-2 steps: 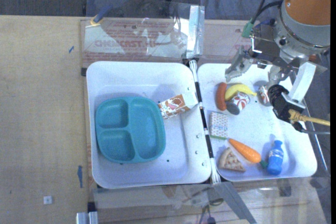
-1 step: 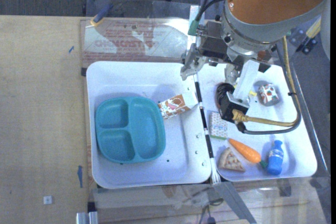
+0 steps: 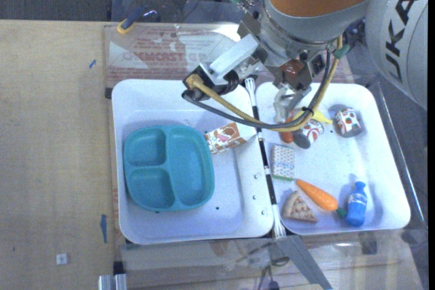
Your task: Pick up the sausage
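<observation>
The sausage (image 3: 287,135) shows as a short reddish-orange end in the right bin (image 3: 387,166), near its back left. Most of it is hidden under my gripper (image 3: 288,109), which hangs straight over it, low in the bin. The grey arm with its orange band covers the bin's back edge. Yellow and black cables loop from the wrist across the divider between the bins.
Beside the sausage lie a dark grey and white toy (image 3: 309,134) and a strawberry-patterned block (image 3: 346,121). A cracker (image 3: 283,161), carrot (image 3: 317,195), pizza slice (image 3: 299,208) and blue bottle (image 3: 356,202) sit nearer the front. The left bin (image 3: 136,98) holds a teal divided plate (image 3: 167,167) and a small carton (image 3: 225,138).
</observation>
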You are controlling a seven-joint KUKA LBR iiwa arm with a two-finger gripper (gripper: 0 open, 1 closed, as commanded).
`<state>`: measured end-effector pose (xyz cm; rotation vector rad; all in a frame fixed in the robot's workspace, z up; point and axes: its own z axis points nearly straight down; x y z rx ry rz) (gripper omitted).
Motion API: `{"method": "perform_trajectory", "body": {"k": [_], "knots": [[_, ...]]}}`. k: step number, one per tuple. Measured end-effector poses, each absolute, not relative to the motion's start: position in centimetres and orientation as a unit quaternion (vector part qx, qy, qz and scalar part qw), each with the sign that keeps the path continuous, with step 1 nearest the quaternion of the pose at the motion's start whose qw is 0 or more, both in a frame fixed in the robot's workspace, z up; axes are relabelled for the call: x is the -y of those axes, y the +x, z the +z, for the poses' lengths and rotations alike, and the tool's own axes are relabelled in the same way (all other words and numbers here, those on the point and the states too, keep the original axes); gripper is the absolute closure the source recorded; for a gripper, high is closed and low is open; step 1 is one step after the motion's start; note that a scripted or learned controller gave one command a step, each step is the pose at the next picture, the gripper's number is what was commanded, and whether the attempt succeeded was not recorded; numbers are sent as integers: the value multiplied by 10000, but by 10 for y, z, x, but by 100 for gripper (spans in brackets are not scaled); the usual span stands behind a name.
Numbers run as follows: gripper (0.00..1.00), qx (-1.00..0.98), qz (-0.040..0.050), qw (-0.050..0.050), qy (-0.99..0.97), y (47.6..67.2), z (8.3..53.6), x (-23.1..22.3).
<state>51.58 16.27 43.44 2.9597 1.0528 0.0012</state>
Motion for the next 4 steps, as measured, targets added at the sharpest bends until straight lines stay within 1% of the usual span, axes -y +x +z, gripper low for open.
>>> {"method": "perform_trajectory", "body": {"k": [1,2,3,4], "knots": [[0,-1922,-3,-1,9814,480,334,-201],[0,-1083,-4,2,9941,550,215,-224],[0,-1982,110,-37,9801,512,111,-213],[0,-3543,-17,-1,9351,479,300,-222]]}}
